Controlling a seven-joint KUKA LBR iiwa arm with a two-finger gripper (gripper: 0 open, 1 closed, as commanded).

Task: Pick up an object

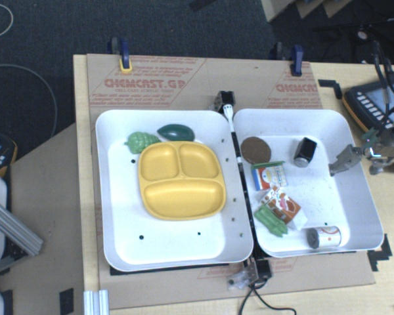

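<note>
Nothing picked yet, as far as I can see. The gripper sits at the right rim of the right bin, low over the bin wall, with no object between its fingers. It's too small and blurred for me to tell whether it's spread or pressed together.

Using the right bin as the landmark, candidates inside it:
- black cylinder in the upper middle, lying tilted, the nearest item to the gripper but apart from it
- brown disc in the upper left, flat
- small printed packet just below the disc
- red-and-white packet near the centre-left, touching or overlapping the green pod below it
- white-and-grey can on its side by the lower rim

To the left of the right bin sits the left bin, holding a yellow divided plate, with a pale green lump and a dark green item at the plate's top edge. All of it is well apart from the gripper.

Status call: the approach is barely started and the grasp not attempted. Everything lies at rest on the bin floors. What's left is the whole job: move in over a target, descend, close, lift. My guess is the black cylinder is the easiest reach, being isolated with space around it. The packet and pod cluster looks riskier, since they crowd each other.
</note>
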